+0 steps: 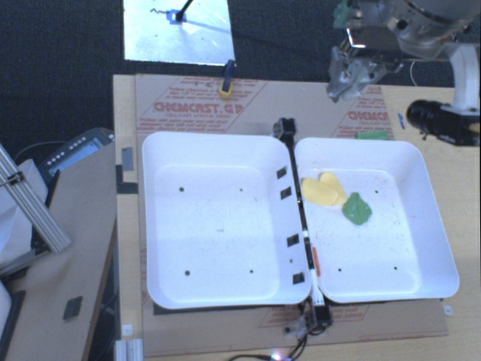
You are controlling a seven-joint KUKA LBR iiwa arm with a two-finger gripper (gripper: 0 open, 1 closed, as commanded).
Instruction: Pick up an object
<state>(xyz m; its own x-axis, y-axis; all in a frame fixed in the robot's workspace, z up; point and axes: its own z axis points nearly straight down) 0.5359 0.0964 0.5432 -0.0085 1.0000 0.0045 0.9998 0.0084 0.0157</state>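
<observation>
Two white bins sit together; the right bin (421, 201) holds a yellow piece (323, 190) touching a green piece (357, 209). Well above them hangs the gripper (347, 89), its grip state unclear.

Two white bins (218, 145), one yellow object (323, 190) and one green object (357, 208).
</observation>
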